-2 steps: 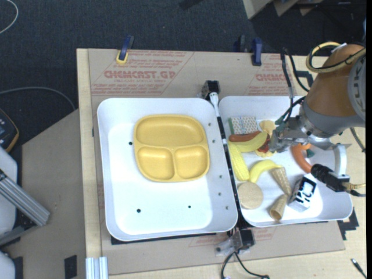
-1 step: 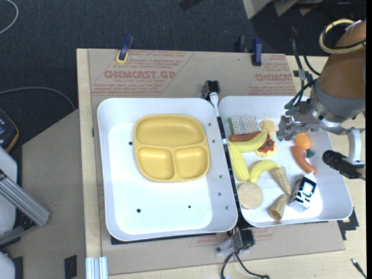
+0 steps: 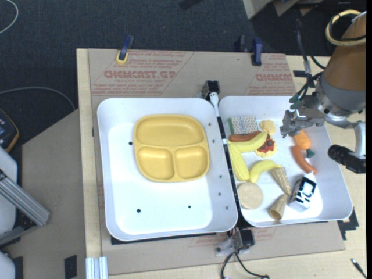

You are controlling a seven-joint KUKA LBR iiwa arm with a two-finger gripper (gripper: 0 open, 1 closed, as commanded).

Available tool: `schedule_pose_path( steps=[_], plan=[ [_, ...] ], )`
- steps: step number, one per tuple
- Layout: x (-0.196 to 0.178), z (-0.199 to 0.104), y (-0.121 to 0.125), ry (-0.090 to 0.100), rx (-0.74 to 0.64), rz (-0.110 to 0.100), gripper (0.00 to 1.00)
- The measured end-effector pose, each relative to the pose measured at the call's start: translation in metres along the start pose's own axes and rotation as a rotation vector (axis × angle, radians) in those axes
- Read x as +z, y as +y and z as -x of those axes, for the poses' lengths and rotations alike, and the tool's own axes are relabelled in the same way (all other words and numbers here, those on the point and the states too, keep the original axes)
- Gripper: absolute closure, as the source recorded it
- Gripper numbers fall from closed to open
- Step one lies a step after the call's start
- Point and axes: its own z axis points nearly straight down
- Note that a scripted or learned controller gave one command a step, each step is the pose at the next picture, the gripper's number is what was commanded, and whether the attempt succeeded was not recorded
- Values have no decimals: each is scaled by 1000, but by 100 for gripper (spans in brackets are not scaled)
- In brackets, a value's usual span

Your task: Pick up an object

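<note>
red "chemcast gp" print repeated on the brown board (image 3: 145, 68) behind both bins, partly cut off at right

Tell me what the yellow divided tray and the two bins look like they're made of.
The tray looks like moulded plastic with a matte finish: uniform yellow, rounded compartments. The left bin and right bin look like smooth white plastic, slightly glossy, with rounded corners; the material is a guess.

One fixed camera looks down on the bench (image 3: 174, 63) at a slant from above, far enough back to take in both white bins whole. The left bin (image 3: 116, 208) sits mid-frame, the right bin (image 3: 331, 205) toward the right side. Dark floor (image 3: 87, 16) fills the top. The arm (image 3: 346, 68) enters from the right.
</note>
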Motion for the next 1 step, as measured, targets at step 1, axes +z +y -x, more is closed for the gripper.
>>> schedule_pose_path(
  steps=[1],
  plan=[
    [-1, -39, -32, 4, -2, -9, 100]
  ],
)
